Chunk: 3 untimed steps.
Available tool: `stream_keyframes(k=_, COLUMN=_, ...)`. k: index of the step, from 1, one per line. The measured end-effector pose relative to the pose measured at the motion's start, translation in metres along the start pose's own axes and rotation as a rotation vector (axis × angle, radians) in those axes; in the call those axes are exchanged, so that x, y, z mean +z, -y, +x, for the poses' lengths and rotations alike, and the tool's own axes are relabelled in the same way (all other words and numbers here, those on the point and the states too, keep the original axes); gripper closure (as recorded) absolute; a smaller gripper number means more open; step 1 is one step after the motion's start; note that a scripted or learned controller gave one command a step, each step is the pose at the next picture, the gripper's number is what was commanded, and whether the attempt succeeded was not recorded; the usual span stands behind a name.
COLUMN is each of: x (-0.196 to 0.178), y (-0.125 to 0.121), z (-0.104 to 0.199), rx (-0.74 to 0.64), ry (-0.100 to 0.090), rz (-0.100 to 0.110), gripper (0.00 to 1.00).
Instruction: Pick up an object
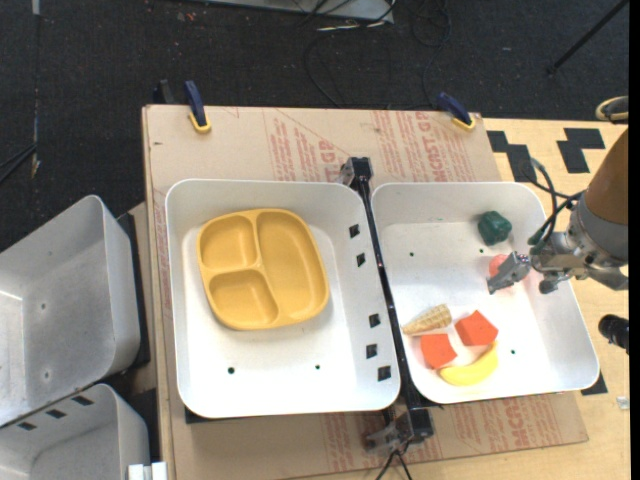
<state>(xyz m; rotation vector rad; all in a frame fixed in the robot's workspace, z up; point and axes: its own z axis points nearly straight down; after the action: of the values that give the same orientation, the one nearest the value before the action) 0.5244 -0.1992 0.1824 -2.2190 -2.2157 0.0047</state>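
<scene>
The right bin (560,363) holds several small objects: a dark green lump (493,226) near its far side, a small red piece (497,264), a tan wedge (428,319), two orange-red blocks (478,328) (438,349) and a yellow banana shape (470,370). My gripper (525,280) hangs low over the right side of this bin with its two fingers spread open. Its left fingertip (501,279) sits right beside the red piece. Nothing shows between the fingers.
The left bin (190,368) holds a yellow divided plate (263,268). A black rail (375,278) with clips separates the bins. Grey tubs (60,298) stand off the bench at left. Cables run along the arm at the right edge.
</scene>
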Motion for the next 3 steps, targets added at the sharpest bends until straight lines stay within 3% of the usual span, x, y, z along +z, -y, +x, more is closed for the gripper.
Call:
stream_keyframes(k=1, x=0.064, y=-0.003, z=0.001, rx=0.000, ry=0.000, rz=-0.002, gripper=0.00)
stream_keyframes(k=2, x=0.092, y=-0.002, z=0.002, rx=0.000, ry=0.001, rz=-0.003, gripper=0.00)
stream_keyframes(k=3, x=0.080, y=-0.003, z=0.002, rx=0.001, ry=0.002, rz=-0.008, gripper=1.00)
